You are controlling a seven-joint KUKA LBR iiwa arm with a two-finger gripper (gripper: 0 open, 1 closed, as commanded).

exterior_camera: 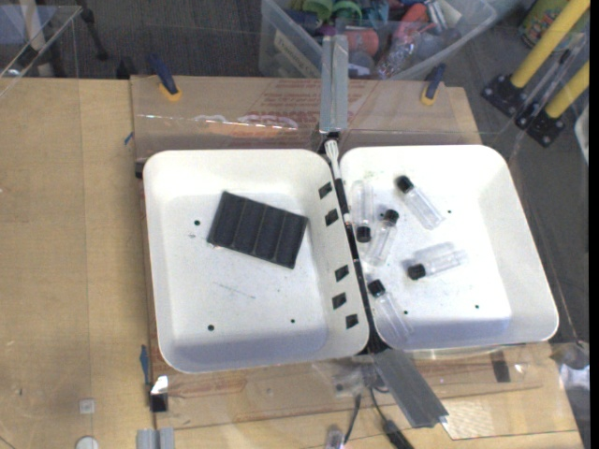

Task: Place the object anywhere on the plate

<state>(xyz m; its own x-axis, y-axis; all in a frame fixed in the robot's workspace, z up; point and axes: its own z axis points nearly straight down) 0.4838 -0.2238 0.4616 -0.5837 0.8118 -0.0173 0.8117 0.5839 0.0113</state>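
A dark rectangular plate (257,229) with ridged sections lies flat in the left bin (187,335), toward its upper middle. Several small clear vials with black caps lie in the right bin (524,316): one (417,200) near the top, one (435,261) on its side near the middle, one (385,232) left of centre, and others along the left wall (361,215), with one lower down (382,299).
A clear tub of colourful toys (374,12) stands behind the bins. Yellow-handled tools (552,40) lie at the top right. A metal divider (333,82) rises between the bins at the back. Wooden bench surface surrounds both bins.
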